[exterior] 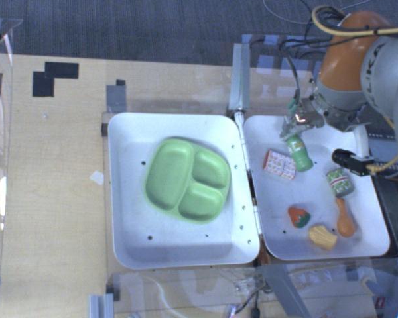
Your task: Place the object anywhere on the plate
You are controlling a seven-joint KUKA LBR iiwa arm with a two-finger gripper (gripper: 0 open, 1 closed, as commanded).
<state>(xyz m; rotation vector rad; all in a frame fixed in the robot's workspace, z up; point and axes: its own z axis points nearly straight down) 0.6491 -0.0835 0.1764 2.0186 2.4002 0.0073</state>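
Up at the far edge of the right white bin (368,244), the arm's gripper (296,126) is hanging just above the cap end of a small green plastic bottle (299,153), which is lying tilted on the bin floor. Whether the fingers are parted or closed I cannot tell; glare is blurring them. Left of the bottle, a red-and-white patterned packet (279,165) is lying flat. Farther left of the bottle, the green sectioned plate (188,179) is sitting in the left white bin (129,237). The arm's grey body is running out of view.
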